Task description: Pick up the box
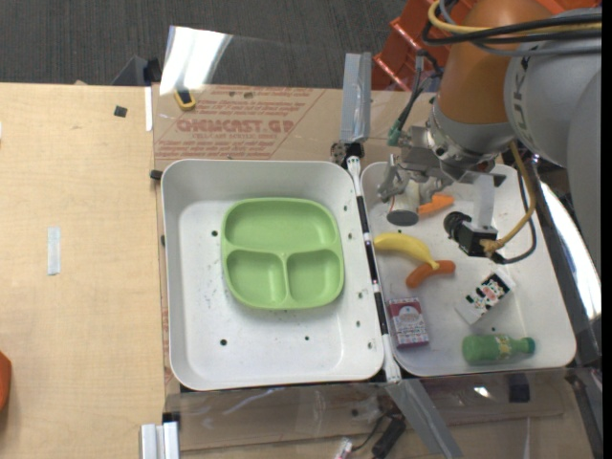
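A small pink box (pixel 408 321) lies flat near the front left corner of the right bin (pixel 555 285), close to the divider. A white carton with black markings (pixel 486 295) lies to its right. My gripper (pixel 409 191) hangs low over the back left part of the right bin, well behind the pink box. It is just left of an orange carrot-like piece (pixel 437 204) and above a dark round disc (pixel 402 216). I see nothing held in it.
A yellow banana (pixel 404 247) and a second orange piece (pixel 429 272) lie between the gripper and the pink box. A green bottle (pixel 495 349) lies at the front right. The left bin (pixel 191 333) holds a green divided plate (pixel 283 252).
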You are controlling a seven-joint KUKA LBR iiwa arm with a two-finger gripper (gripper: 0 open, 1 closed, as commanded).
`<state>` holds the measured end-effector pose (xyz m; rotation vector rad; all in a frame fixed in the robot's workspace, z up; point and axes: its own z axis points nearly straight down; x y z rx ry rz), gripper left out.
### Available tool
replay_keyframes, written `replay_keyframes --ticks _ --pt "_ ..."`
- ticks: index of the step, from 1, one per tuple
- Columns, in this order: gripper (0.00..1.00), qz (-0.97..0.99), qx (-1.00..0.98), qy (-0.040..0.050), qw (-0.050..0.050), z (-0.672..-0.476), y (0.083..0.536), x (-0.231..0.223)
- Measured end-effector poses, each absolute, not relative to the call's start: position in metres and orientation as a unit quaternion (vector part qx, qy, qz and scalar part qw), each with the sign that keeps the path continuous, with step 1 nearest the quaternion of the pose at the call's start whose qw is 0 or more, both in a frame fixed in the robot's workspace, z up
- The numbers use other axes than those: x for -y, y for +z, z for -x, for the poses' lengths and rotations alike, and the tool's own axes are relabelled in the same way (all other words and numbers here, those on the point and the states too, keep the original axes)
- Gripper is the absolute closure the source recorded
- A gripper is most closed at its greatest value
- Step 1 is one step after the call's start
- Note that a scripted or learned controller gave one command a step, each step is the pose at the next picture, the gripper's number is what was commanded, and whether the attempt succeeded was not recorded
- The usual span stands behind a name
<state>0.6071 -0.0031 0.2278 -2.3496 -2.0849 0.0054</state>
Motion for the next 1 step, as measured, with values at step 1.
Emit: replay_keyframes --ticks 1 --pt "1.0 0.748 0.664 0.0025 0.001 -0.5489 0.1895 0.0052"
